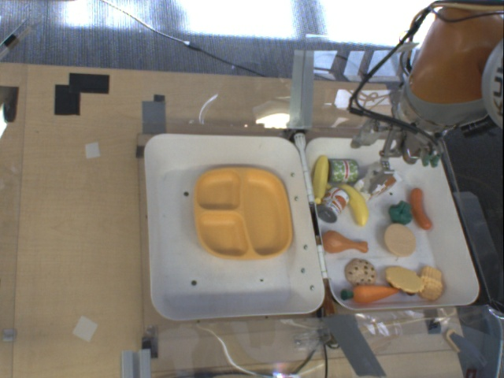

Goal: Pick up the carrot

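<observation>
We see the carrot point(376, 294), a small orange taper with a green tip, lying near the front edge of the right bin point(461, 283). The gripper point(383, 173) hovers near the bin's back edge, well apart from it; we cannot tell its grip.

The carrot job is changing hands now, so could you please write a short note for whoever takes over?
Claw: hovering over the upper part of the right bin, nothing visibly held.
Carrot: lying at the bin's near edge, beside the cookie and below the chicken leg.
Done: nothing yet; carrot untouched.
Left: move the claw to the carrot, grasp, lift.
</observation>
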`<state>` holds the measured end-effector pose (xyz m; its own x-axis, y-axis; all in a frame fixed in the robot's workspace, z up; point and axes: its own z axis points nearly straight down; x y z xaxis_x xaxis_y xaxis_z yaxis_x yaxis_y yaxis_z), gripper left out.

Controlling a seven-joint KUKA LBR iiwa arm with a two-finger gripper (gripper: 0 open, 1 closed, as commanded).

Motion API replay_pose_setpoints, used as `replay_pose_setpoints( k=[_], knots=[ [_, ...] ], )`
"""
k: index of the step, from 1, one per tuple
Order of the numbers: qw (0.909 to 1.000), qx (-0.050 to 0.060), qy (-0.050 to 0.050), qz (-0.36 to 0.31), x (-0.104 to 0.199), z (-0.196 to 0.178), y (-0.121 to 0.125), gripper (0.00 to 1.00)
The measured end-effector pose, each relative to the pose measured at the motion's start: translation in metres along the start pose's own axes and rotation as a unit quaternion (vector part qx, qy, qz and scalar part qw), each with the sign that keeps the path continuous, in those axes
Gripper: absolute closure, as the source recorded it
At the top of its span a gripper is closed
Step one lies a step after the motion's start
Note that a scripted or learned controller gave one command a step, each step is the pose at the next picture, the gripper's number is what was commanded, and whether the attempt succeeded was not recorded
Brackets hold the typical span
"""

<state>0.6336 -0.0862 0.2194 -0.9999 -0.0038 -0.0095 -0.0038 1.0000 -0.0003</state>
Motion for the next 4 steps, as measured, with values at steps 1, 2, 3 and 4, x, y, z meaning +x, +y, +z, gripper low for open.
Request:
replay_pose_setpoints(
  k=[1,2,3,4],
  knots=[
    [0.9998,-0.001,0.002,-0.022,0.054,0.034,0.034,0.00],
    [0.9993,-0.001,0.001,0.036,0.125,0.033,0.069,0.00],
    [0.9984,0.002,-0.002,0.056,0.123,-0.025,-0.014,0.00],
    [0.9898,0.000,0.002,0.143,0.145,0.052,0.003,0.00]
  ],
)
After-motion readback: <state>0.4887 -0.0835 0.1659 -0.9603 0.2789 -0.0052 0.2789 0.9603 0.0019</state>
